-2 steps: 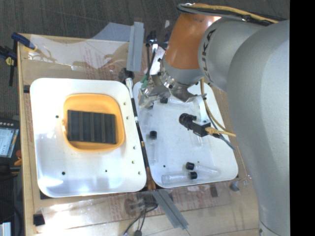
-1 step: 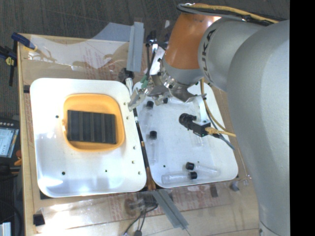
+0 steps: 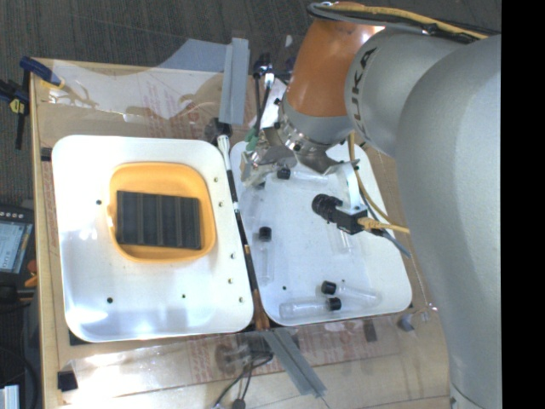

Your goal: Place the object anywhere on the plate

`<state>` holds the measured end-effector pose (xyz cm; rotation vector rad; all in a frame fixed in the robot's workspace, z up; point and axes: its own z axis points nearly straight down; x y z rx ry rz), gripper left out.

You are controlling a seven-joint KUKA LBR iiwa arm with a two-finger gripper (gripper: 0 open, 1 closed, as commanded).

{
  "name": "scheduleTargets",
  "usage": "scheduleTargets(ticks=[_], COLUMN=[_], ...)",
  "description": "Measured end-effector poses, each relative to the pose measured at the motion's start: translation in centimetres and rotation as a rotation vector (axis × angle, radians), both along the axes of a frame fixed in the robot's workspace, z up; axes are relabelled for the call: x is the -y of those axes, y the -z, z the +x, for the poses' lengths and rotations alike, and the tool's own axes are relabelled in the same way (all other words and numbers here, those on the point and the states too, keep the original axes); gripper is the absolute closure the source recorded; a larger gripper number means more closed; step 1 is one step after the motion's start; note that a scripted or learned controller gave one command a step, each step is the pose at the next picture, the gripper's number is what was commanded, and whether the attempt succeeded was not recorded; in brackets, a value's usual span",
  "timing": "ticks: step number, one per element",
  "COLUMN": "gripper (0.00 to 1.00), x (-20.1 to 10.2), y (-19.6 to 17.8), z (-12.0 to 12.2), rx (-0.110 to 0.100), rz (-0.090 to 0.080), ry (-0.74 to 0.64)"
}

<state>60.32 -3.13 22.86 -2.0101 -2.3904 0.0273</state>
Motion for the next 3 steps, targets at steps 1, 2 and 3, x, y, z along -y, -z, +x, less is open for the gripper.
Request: scheduleTargets(ticks=[1, 2, 3], gripper=[0.00, 1.00, 0.00], x=[-0.02, -0.03, -0.05], y=[0.01, -0.61, -0.61], z=[0.00, 0.07, 0.07], rx=[0.000, -0.007, -0.007], rz=[0.000, 0.000, 0.000], ry=[-0.001, -0.007, -0.008])
